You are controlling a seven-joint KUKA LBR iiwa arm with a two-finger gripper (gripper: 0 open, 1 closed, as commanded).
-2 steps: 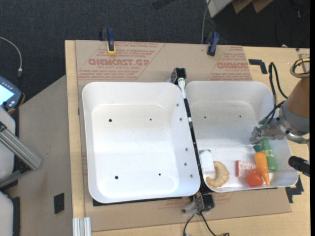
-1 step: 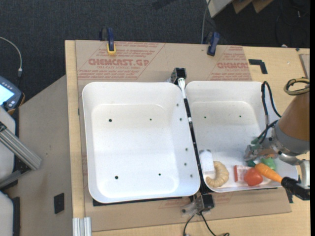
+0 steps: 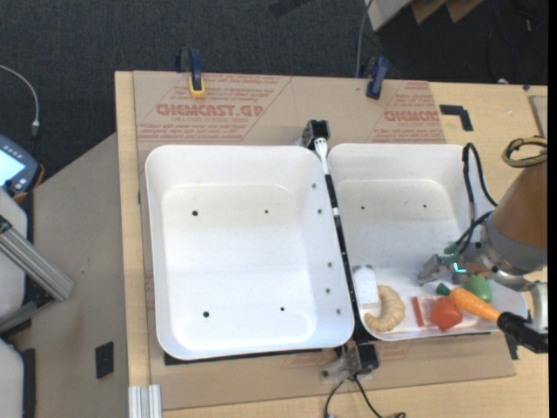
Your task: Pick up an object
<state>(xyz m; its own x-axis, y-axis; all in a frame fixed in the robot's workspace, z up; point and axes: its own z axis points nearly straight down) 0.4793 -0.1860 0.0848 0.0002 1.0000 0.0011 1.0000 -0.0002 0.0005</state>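
One gripper (image 3: 441, 268) hangs just above the carrot (image 3: 475, 303) in the right bin (image 3: 392, 168); finger state unclear.

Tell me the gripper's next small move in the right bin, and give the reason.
Probably a short drop straight down. The gripper hangs low over the right bin, just above the red piece and the orange carrot, with nothing visibly between its fingers. The croissant lies farther left against the front wall, so the red piece looks the nearest target.
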